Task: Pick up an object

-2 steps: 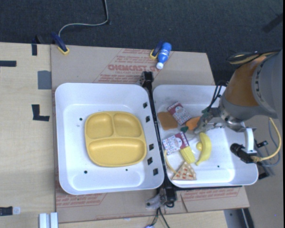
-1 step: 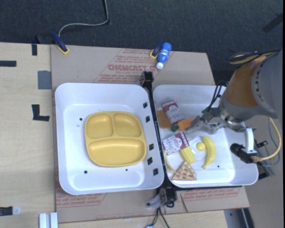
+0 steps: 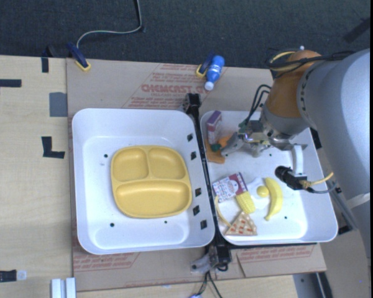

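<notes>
We're at reach step: end effector (image 3: 245, 143) low in right bin (image 3: 317, 228), near carrot (image 3: 219, 146). Can't tell its state. Next: centre over carrot, grab.

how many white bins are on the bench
2. The left bin holds a yellow divided plate; the right bin holds small toy foods, under the arm.

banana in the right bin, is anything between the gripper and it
Nothing visible lies between them. The gripper sits in the upper part of the right bin, near a small pile of toys. The banana lies lower right of it on bare bin floor, with nothing on top of it.
</notes>
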Robot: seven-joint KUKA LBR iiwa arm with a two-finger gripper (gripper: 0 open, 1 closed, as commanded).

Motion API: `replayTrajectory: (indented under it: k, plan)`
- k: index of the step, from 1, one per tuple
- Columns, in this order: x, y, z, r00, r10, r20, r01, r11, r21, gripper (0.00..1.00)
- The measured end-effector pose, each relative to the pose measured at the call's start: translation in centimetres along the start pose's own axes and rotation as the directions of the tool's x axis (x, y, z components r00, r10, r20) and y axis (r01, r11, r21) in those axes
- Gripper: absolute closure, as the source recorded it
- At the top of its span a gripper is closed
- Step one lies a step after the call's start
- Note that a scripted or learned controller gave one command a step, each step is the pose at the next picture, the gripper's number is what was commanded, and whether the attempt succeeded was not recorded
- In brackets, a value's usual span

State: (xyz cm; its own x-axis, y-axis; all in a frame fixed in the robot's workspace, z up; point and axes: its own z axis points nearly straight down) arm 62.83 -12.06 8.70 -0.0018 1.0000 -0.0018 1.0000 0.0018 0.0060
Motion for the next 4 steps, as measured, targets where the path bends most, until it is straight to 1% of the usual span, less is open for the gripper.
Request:
replayTrajectory:
  k: [1,2,3,4]
  plan:
    - [1.0,3.9,0.1,1.0,0.0,0.001,0.0,1.0,0.016,0.0]
    - [1.2,3.5,-0.6,1.0,-0.001,-0.004,0.001,0.999,0.035,1.0]
    - [1.2,3.6,-0.7,1.0,-0.001,-0.002,0.001,1.0,0.029,0.0]
    - [1.2,3.4,-1.4,1.0,-0.001,-0.003,0.001,0.999,0.041,1.0]
